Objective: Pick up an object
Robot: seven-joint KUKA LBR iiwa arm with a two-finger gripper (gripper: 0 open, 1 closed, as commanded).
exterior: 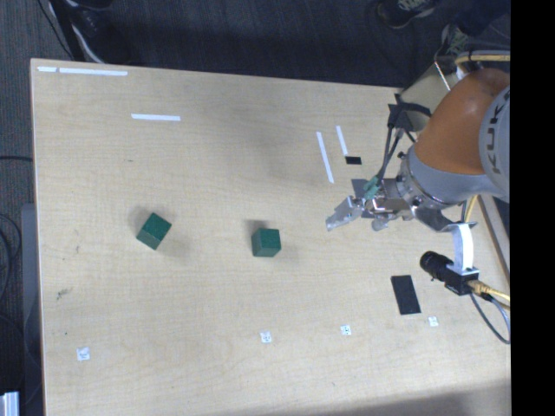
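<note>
Two green cubes lie on the pale wooden board (173, 319). One cube (153, 230) is at the left. The other cube (266, 242) sits near the middle. My gripper (342, 214) hangs over the board to the right of the middle cube, about a cube's width or two away and slightly farther back. Its fingers point left and stand open with nothing between them. The grey and orange arm (460, 146) reaches in from the right.
A flat black rectangle (404, 294) lies on the board in front of the gripper. White strips (325, 156) and a small black mark (353, 159) lie behind it, with another white strip (156, 117) at the back left. Small markers (266, 337) dot the front.
</note>
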